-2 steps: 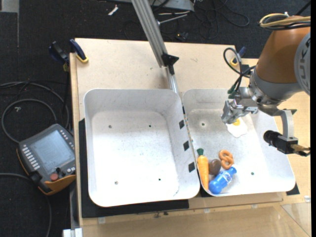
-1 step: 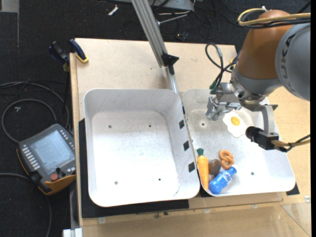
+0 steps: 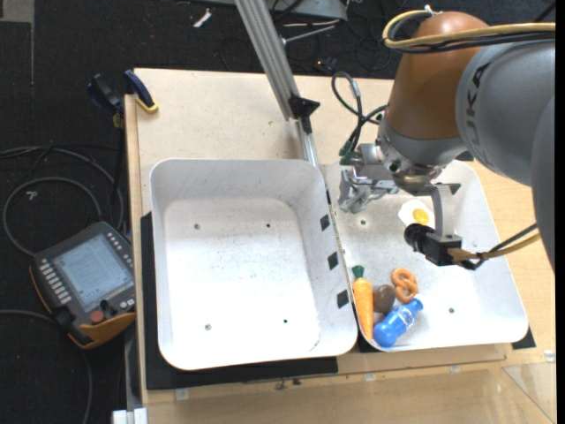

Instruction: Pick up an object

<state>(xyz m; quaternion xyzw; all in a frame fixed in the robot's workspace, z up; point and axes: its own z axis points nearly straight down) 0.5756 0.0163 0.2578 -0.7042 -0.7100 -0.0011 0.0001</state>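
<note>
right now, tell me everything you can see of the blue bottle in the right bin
The blue bottle is a small plastic-looking toy, bright blue with a lighter band around its middle. It lies on its side near the front of the right bin, slanting with one end toward the bin's front edge. A brown rounded object sits against its upper side, the toy carrot lies just to its left, and the pretzel is just above. The gripper is well away from it.

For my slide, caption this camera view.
Arm's gripper hovers over right bin; carrot, bottle, pretzel lie below.
</note>
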